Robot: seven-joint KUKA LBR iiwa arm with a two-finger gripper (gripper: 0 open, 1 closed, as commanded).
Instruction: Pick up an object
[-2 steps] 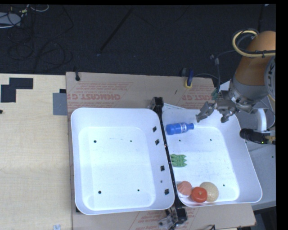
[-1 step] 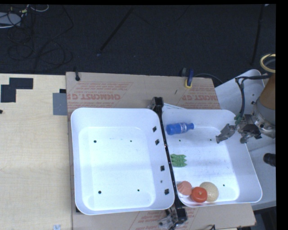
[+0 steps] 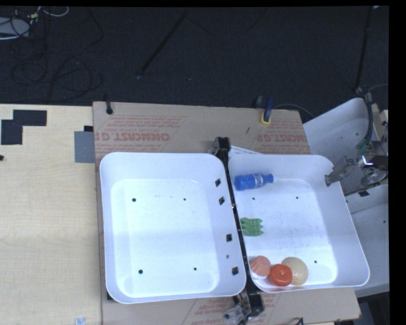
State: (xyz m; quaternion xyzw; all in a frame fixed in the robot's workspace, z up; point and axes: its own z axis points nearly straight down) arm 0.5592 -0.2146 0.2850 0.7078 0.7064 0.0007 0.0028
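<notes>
Pale wood tabletop fills the left side of the view, and a sheet of brown cardboard with red printed lettering lies on it under two shallow white bins. The left bin and the right bin sit side by side, their inner rims touching along a dark seam fitted with small black clips.

Nearest the camera, in the right bin's near left corner, three small round things lie bunched together. A red-orange piece is in the middle, touching a pale beige piece on its right. A pinkish piece lies on its left, against the bin's inner wall.

Farther back, a small green object lies flat by itself on the bin floor, close to the inner wall and well apart from the cluster.

Beyond that, a blue bottle lies on its side near the far left corner of the same bin, its paler cap end pointing right.

At about that depth, the gripper hangs at the view's right edge, outside the right bin's far right corner and over a white panel. It is well apart from every object and nothing can be seen in its grasp. Whether it is released or clenched cannot be told.

Farther still, a yellow and blue clamp stands at the cardboard's far edge. Black and grey patches mark the tabletop at left. Behind everything lies dark flooring with loose cables.
</notes>
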